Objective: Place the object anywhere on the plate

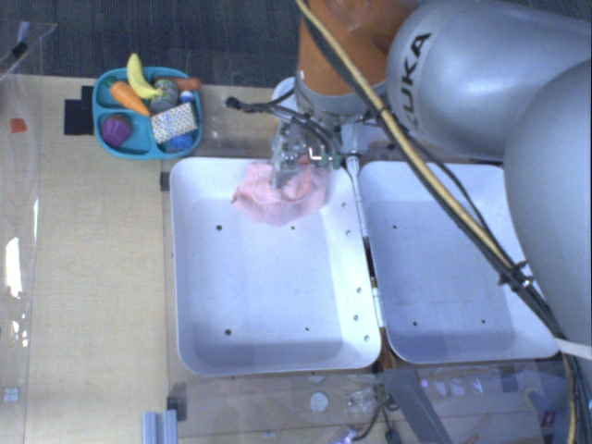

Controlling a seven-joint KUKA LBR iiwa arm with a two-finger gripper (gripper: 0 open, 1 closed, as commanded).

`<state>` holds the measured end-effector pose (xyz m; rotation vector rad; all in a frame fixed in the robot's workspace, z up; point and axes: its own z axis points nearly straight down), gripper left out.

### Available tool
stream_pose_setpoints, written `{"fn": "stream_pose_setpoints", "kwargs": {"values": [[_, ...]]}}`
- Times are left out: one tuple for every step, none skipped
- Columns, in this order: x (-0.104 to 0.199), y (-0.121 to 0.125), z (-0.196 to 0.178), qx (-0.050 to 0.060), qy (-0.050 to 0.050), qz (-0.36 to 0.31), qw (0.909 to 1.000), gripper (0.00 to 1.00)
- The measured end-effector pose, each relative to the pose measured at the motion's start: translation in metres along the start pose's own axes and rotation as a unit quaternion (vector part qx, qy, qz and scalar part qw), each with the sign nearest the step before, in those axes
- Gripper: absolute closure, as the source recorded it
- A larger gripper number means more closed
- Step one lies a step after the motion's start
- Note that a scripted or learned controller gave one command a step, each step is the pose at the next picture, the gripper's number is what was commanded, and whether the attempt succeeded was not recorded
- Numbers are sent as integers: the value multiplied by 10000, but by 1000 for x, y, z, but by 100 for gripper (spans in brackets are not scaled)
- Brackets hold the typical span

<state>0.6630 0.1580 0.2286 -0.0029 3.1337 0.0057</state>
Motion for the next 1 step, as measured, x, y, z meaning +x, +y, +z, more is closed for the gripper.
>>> {"fn": "stream_pose_setpoints", "kwargs": {"values": [[0,0,-1,-1,-5,2,10000,0]]}}
